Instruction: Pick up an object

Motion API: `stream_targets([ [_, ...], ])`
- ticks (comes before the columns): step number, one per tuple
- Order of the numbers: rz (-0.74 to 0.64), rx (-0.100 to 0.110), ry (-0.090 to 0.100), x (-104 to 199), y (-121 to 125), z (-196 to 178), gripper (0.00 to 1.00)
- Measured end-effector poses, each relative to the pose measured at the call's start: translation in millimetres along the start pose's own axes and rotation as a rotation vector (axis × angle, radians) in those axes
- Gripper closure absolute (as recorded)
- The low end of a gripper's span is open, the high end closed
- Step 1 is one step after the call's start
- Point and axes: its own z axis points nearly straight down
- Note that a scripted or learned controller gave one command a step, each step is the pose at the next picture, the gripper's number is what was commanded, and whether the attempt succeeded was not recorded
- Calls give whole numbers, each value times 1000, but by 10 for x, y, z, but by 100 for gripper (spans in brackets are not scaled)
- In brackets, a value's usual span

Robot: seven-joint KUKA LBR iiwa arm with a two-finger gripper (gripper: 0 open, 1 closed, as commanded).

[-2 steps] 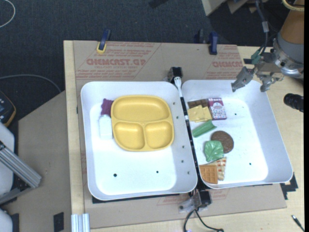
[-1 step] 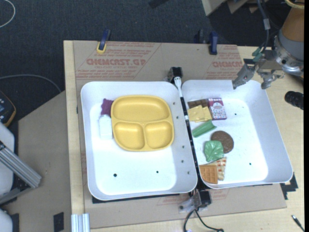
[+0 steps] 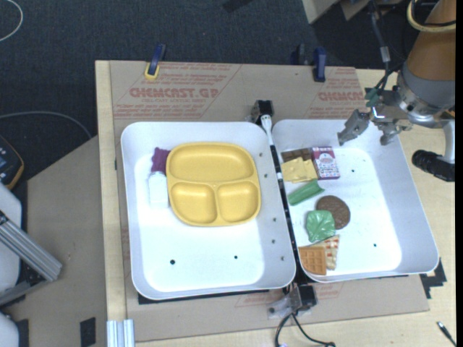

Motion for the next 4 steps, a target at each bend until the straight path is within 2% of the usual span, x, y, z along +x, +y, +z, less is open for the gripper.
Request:
stream_targets([
  [1, 1, 3, 1, -19, -5, 640, 0],
  [3, 0, 0, 0, -7, 38, 1459, 0],
  [4, 1, -6, -1, -12, 51, 1325, 100],
])
